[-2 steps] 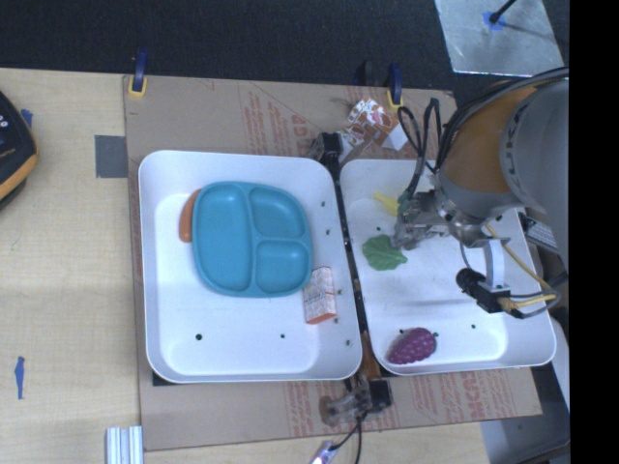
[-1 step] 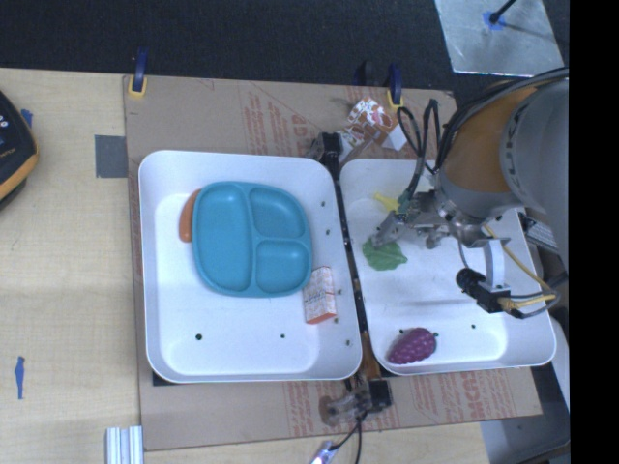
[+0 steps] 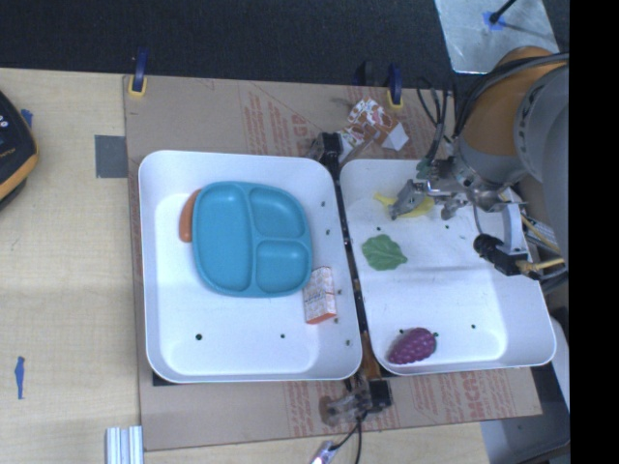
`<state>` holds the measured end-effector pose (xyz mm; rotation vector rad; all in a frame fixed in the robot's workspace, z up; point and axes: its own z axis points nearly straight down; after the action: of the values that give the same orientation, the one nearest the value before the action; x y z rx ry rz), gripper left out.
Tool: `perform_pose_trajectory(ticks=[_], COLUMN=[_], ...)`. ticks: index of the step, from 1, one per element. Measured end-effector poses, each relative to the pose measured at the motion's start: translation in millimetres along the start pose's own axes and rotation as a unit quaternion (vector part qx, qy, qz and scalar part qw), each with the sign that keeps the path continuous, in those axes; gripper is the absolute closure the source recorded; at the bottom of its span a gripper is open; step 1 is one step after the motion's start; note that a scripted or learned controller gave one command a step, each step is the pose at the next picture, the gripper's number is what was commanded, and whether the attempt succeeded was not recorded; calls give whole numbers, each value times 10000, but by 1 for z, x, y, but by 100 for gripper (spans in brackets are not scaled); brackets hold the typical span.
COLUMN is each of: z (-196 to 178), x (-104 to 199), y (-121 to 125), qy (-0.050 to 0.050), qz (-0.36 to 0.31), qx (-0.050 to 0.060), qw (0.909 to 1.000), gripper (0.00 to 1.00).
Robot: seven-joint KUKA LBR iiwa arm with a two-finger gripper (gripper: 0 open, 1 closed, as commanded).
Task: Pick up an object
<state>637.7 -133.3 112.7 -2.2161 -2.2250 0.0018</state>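
My gripper (image 3: 414, 199) hangs over the back of the right bin (image 3: 484, 298), right above a small yellow object (image 3: 411, 209) that it partly hides. I cannot see whether it touches that object. A green leafy piece (image 3: 384, 252) lies a little in front of the gripper on the bin floor. A purple bunch of grapes (image 3: 413, 345) rests near the bin's front left corner. The grey arm with its orange band (image 3: 503, 114) comes in from the right.
The left bin (image 3: 232, 341) holds a blue divided plate (image 3: 251, 238), an orange item (image 3: 186, 217) poking out under the plate's left edge, and a small printed packet (image 3: 320, 295) by the right wall. A crumpled wrapper (image 3: 370, 121) lies behind the bins.
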Motion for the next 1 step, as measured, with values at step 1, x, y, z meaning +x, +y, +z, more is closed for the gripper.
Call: perform_pose_trajectory(ticks=[1], z=[21], x=[5], y=[-50], qy=[-1], qz=[-7], qx=[14], qw=[10000], gripper=[0])
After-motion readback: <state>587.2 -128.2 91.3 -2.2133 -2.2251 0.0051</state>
